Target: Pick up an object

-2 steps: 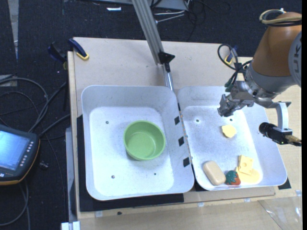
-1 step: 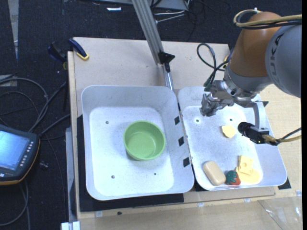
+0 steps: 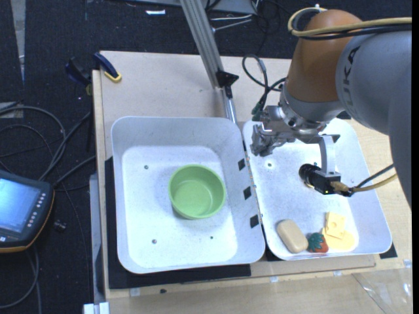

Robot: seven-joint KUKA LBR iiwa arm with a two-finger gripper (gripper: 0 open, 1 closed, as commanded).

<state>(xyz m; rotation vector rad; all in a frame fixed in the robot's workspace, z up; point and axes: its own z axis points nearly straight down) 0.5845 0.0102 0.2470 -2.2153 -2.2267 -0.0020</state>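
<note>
In the left bin [image 3: 131,175] a green bowl [image 3: 196,191] stands upright near the middle. The right bin [image 3: 366,195] holds three small things at its near end: a tan oval lump [image 3: 292,235], a red and green strawberry-like piece [image 3: 317,242] and a yellow cheese-like wedge [image 3: 338,231]. My gripper [image 3: 260,142] hangs over the far left corner of the right bin, close to the wall shared by the two bins. It is well apart from the three small things and from the bowl. Nothing shows in its grasp.
A slanted metal pole [image 3: 209,51] rises from the bench behind the bins. A black fitting on a cable [image 3: 315,177] hangs from the wrist over the middle of the right bin. A handheld screen [image 3: 19,208] lies off the bench at the left.
</note>
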